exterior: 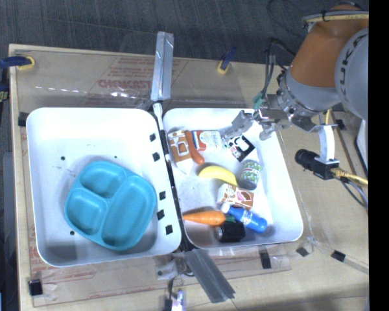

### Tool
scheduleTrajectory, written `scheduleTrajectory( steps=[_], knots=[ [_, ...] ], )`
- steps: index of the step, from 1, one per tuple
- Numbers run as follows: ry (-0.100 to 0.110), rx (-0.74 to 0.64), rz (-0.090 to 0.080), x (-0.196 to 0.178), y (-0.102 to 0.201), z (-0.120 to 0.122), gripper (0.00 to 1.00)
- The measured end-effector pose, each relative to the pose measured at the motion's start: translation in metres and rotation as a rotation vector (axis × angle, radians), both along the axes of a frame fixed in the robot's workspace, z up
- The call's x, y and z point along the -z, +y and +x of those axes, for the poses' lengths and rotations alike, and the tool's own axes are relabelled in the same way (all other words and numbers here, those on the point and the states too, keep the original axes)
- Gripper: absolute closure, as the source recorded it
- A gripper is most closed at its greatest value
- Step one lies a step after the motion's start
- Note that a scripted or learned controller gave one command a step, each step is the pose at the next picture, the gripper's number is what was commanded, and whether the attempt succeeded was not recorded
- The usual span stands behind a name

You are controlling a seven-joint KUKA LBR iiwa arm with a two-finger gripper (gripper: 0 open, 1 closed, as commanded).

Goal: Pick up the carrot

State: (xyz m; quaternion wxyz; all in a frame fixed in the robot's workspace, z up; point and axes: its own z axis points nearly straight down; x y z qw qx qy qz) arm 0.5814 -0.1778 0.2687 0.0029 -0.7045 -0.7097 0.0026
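Right bin (282, 173) w/ carrot (204, 218) at front edge, fingers (236, 127) well apart near back, state unclear

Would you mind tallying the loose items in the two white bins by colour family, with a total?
Orange: 1, the carrot
Yellow: 1, the banana
Blue or teal: 2, the divided plate and the blue bottle
Black: 1, the black item
Printed, mixed colours: 4, the orange packet, white carton, small can, patterned box
Total: 9
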Motion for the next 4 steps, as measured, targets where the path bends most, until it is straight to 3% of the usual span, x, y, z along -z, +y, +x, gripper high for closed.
scheduleTrajectory(
  steps=[1,2,3,4],
  knots=[
    [0.001,0.017,0.000,0.082,0.048,-0.068,0.00],
    [0.001,0.190,0.000,0.071,0.058,-0.084,0.00],
    [-0.009,-0.110,-0.003,0.145,0.064,-0.098,0.00],
    [-0.022,-0.276,-0.017,0.156,0.065,-0.101,0.00]
  ],
)
